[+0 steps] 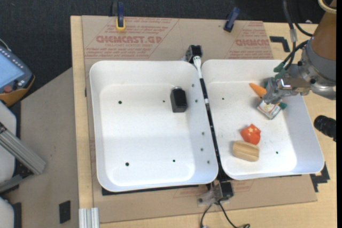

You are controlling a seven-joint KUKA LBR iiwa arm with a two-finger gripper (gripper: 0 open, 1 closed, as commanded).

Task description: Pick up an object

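Closest to the camera, at the near edge of the table (pixel 160 205), a small black clip with a trailing cable (pixel 223 192) sits where the two white bins meet. From this single overhead view, the left bin (pixel 107 115) holds one object, a small black block (pixel 179 99) lying near its far right part, well apart from everything else. The right bin (pixel 304 131) holds four objects: one tan wooden block (pixel 246 151) near the front, one red-orange piece (pixel 251 134) just beside and touching it on the far side, one orange carrot-like piece (pixel 257 89) farther back, and one small whitish item with green edges (pixel 269 109) between them toward the right. The grey arm (pixel 320 61) comes in from the right and the gripper (pixel 276 94) hangs low over the right bin, right at the whitish item and just beside the orange piece; it appears to touch or overlap the whitish item, but whether that item sits between the fingers cannot be told, nor how far the gripper is spread. Two blue clamps (pixel 120 14) grip the brown board's far edge, and another black clip (pixel 193 53) marks the far end of the seam between the bins.
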